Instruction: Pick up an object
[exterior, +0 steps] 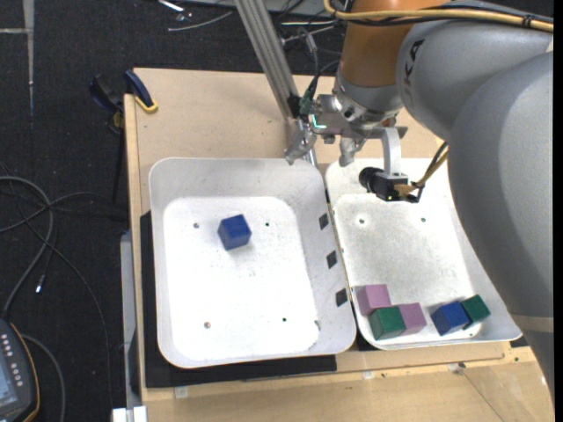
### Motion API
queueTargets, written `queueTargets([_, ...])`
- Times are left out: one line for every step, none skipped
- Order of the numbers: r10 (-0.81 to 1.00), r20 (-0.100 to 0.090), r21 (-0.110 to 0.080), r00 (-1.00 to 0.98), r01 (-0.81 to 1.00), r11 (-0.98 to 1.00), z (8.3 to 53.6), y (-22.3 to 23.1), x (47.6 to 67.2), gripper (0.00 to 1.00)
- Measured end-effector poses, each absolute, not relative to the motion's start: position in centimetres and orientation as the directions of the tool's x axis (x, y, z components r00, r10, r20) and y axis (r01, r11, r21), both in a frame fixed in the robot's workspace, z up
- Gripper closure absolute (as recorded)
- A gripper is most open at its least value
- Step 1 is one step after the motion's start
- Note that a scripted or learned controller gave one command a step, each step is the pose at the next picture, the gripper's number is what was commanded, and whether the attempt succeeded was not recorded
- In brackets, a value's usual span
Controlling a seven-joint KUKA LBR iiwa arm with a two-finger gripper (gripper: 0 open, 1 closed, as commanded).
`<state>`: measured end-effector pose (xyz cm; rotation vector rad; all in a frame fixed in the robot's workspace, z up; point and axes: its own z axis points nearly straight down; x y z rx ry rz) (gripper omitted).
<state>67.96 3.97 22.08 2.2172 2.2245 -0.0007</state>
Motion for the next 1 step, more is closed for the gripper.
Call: queueTargets([1.0, -0.001, 0.003, -0.006, 1.0, 0.006, 23.15, 4.01, 68.02, 1.0])
